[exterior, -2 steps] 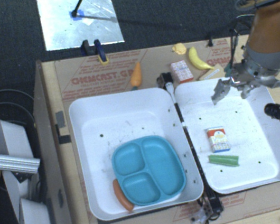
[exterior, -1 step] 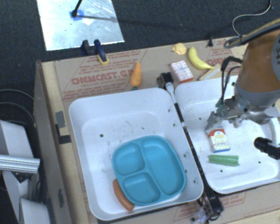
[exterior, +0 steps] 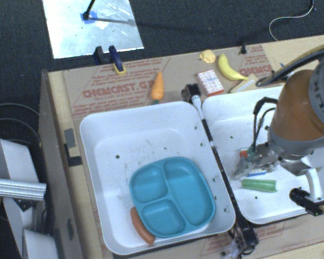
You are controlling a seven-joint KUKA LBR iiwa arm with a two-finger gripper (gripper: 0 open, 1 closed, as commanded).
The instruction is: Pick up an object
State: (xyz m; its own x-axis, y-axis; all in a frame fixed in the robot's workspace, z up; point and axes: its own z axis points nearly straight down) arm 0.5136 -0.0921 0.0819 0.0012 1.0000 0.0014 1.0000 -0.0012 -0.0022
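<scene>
Even overhead light, soft image

We see glare on the metal sheet (exterior: 92,20), faint shadows inside the white bins (exterior: 149,128), and slight overall blur.

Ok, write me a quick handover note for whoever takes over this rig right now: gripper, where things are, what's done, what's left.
Gripper: low in the right bin, near its left side; whether its fingers are open or shut cannot be told, and no object is visibly held.
Things: a green piece lies on the right bin floor just below the gripper. The left bin holds a blue divided plate with an orange sausage beside its lower left edge. A carrot and a banana lie outside, behind the bins.
Done: no pickup confirmed.
Left: grasp an object and lift it clear.
</scene>
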